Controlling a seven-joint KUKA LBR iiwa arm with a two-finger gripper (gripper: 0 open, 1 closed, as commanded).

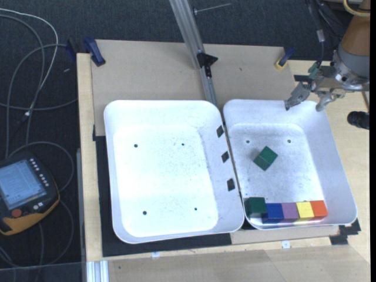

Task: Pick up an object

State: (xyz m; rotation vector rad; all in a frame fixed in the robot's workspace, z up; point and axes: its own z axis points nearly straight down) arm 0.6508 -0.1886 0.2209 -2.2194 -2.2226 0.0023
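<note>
A dark green cube (265, 157) lies tilted near the middle of the right bin (332, 157). Along that bin's front wall sits a row of blocks: green (255, 206), blue (274, 211), purple (290, 210), yellow (304, 208) and orange (318, 207). My gripper (306, 104) hangs over the far rim of the right bin, up and to the right of the green cube and well apart from it. Its two fingers are spread, with nothing between them.
The left bin (117, 157) lies beside the right one. A slanted metal rail (188, 28) runs down to the gap between the bins. Blue clamps (94, 50) grip the bench's far edge. A handheld pendant (23, 187) and cables lie on the floor at the left.
</note>
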